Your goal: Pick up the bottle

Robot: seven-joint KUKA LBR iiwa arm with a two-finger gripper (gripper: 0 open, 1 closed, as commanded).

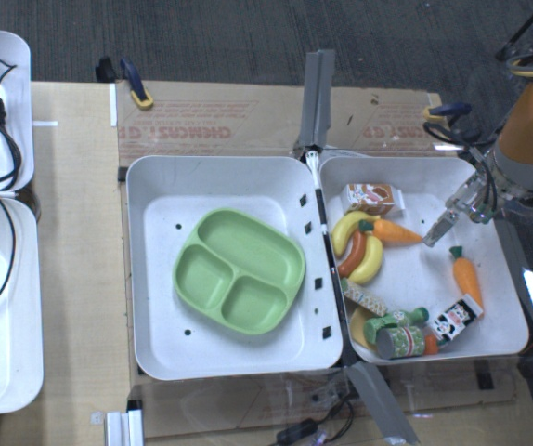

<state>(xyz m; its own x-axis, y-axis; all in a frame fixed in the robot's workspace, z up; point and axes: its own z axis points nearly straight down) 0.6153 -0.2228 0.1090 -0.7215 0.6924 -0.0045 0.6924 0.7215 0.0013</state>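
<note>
Here the gripper (436, 231) hung over the right bin (513, 291), near its right wall; whether it stood apart or together could not be told; bare floor lay beneath it; the bottle (399, 339) lay well below-left, against the near edge, beside a small carton (455, 321).

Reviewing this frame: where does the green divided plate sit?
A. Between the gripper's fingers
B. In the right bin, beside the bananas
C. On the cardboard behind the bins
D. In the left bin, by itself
D: the green divided plate lies flat on the floor of the left bin, while the bananas and other items are in the right bin.
</note>
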